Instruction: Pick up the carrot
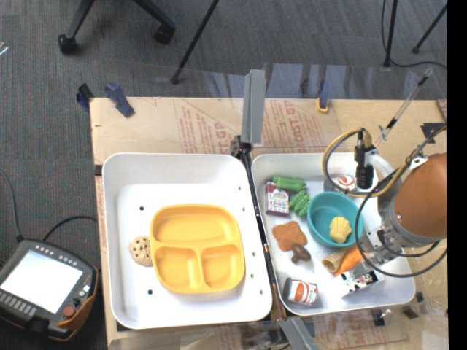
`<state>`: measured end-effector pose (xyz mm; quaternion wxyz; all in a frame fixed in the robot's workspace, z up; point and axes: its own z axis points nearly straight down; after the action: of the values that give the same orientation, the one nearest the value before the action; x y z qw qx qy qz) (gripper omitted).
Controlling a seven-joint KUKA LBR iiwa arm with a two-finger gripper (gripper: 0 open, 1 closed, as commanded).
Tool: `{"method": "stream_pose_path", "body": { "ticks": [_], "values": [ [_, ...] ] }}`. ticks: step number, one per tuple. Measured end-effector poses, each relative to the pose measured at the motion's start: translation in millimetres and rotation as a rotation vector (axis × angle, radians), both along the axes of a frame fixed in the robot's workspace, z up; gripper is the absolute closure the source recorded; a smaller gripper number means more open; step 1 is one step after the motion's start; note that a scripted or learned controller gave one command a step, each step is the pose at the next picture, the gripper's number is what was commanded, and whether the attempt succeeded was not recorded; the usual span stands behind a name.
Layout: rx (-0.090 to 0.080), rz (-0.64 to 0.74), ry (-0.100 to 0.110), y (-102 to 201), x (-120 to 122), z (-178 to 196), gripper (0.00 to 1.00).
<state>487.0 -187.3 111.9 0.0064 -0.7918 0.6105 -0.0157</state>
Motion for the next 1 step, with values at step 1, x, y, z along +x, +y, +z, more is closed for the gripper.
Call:
{"method": "stream_pose_path", "body": {
  "ticks": [1],
  "values": [
    [0.003, -0.001, 0.009, 1.1, -2.6, -2.1, 0.00]
  ]
}}
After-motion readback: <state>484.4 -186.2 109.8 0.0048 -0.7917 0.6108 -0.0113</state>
